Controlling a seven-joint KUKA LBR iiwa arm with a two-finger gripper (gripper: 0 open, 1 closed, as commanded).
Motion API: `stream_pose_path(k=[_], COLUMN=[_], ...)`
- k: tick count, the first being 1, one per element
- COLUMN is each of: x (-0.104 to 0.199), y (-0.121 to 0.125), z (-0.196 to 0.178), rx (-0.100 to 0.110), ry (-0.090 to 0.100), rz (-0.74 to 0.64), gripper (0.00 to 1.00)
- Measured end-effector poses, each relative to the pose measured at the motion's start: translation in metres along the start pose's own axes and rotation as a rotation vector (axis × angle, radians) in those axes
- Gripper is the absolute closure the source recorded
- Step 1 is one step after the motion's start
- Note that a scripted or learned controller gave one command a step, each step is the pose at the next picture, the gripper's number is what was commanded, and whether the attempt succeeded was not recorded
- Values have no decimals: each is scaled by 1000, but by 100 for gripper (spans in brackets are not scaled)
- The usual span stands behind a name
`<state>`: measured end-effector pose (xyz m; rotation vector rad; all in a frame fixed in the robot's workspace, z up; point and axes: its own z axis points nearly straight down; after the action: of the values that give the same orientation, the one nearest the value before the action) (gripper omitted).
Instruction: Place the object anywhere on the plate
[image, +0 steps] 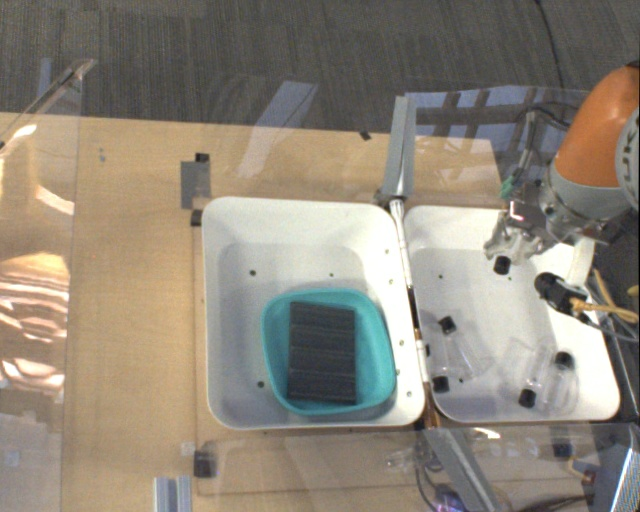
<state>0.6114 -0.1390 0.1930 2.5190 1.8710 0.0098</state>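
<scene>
My gripper (506, 250), grip state can't tell, hovers with the clear black-capped plastic vials (545, 378) near it and the teal plastic plate (275, 322) well apart, so a slick vial could roll away or slip out in transit.

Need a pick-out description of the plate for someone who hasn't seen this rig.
Two white bins sit side by side on the bench; take the left bin. The plate lies in its near half: teal, squarish with rounded corners, carrying a dark ribbed block. It is that bin's only coloured item.
</scene>
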Motion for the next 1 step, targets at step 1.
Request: stream_pose_path(k=[1], x=[45], y=[-91], z=[-7], rx=[3], ry=[-1], rz=[-37], gripper=[100])
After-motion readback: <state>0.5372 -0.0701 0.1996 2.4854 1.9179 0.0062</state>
